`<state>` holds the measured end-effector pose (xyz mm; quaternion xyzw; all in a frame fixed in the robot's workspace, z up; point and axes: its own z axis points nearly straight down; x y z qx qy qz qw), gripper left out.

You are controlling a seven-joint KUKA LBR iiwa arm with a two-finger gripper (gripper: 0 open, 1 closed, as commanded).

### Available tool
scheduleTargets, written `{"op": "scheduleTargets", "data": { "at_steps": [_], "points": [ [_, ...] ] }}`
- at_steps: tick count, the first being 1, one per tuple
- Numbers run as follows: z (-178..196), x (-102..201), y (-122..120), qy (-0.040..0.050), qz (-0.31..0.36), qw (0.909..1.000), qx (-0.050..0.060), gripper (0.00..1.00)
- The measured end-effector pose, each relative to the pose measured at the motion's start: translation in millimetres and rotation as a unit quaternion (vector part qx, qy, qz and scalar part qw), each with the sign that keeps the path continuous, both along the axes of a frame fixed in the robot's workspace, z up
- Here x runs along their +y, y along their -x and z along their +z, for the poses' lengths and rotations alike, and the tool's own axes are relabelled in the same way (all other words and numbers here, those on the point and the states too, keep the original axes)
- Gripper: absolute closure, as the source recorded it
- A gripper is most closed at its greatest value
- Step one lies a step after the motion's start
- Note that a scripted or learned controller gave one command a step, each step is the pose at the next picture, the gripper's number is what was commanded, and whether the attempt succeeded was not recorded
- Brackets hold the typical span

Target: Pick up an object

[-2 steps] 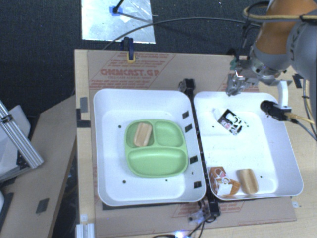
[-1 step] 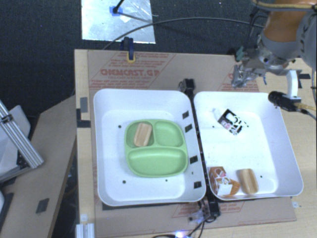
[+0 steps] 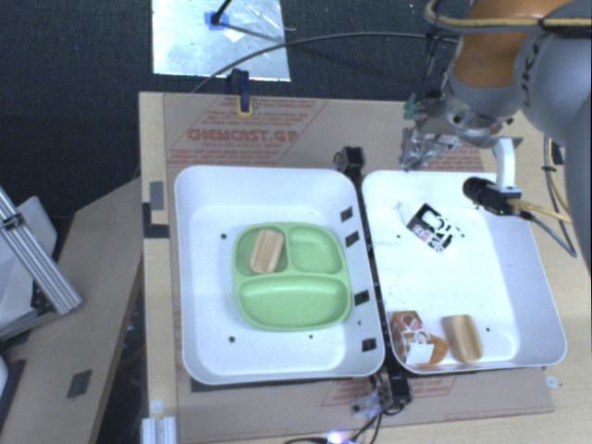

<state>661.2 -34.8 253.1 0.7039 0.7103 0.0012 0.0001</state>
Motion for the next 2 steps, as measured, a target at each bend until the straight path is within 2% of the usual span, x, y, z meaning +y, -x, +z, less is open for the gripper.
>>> {"op": "scheduleTargets", "data": {
  "at_steps": [1,2],
  "points": [
    [-0.2,53.1,15.9,-0.0001,0.000,1.0000,0.000,1.00],
    [-22.3,103.3,20.4,-0.0002,0.000,1.0000,0.001,1.00]
  ]
}}
